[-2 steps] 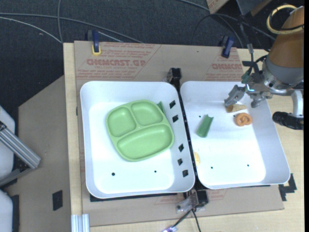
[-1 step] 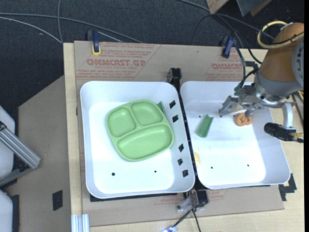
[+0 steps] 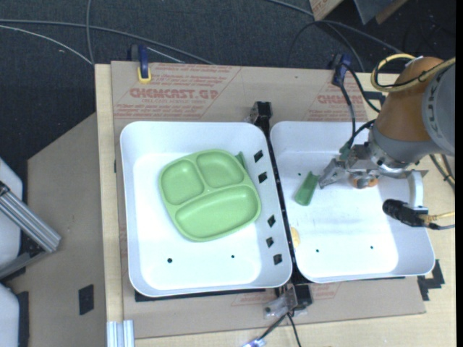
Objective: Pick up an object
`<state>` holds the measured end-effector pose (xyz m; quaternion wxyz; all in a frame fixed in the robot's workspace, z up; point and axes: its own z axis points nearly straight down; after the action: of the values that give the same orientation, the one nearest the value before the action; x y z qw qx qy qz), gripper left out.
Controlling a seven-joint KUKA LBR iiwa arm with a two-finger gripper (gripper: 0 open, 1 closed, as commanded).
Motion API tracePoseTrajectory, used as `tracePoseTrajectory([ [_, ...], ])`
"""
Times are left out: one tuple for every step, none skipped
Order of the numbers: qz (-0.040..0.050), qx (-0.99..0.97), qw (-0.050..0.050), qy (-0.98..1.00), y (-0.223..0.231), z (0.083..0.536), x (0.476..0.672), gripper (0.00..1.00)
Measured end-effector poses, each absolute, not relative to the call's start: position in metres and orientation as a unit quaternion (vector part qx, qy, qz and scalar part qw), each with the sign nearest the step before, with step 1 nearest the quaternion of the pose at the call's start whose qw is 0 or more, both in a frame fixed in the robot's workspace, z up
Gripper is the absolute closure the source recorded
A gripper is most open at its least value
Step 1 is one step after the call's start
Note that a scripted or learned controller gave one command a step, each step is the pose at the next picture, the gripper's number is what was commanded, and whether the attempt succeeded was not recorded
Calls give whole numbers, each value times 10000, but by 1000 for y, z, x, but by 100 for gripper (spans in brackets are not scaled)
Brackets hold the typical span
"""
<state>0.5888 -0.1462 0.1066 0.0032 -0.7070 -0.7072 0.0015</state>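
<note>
Hovering in right bin (image 3: 405, 262), gripper (image 3: 334, 173) spread open, empty, green block (image 3: 306, 189) just beside

grey arm (image 3: 441, 114), orange band (image 3: 406, 100), yellow cable (image 3: 394, 67) looped above.

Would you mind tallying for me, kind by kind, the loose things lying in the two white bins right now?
Green divided plate, in the left bin: 1
Small green block, in the right bin, beside the gripper: 1
Total: 2
</note>
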Motion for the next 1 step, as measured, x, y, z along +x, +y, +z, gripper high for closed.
tracePoseTrajectory([
  [-7, -7070, 3, -7072, -147, 121, 591, 100],
])
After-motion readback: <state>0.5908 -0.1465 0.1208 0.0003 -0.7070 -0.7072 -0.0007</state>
